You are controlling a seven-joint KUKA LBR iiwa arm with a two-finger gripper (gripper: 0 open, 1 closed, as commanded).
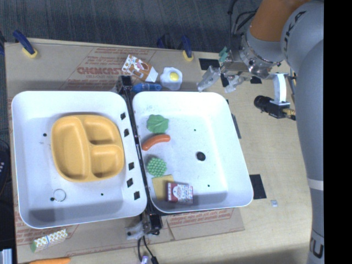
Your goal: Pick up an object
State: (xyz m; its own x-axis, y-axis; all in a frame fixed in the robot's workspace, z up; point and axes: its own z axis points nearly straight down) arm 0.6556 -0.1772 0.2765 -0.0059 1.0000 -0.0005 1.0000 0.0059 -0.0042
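Stage: nothing picked yet | Gripper: poised past right bin's far rim, fingers parted, nothing held | Candidates: hot dog, green pieces, carton, lying nearer the camera, leftward | Left: descent, grasp, lift

Grey arm entering from right, orange band uppermost, gripper apparently empty, fingers seemingly parted, angled down-left

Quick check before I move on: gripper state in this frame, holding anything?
Gripper: above the bench just past the right bin's far rim, nothing visible between its fingers; open or shut cannot be told.
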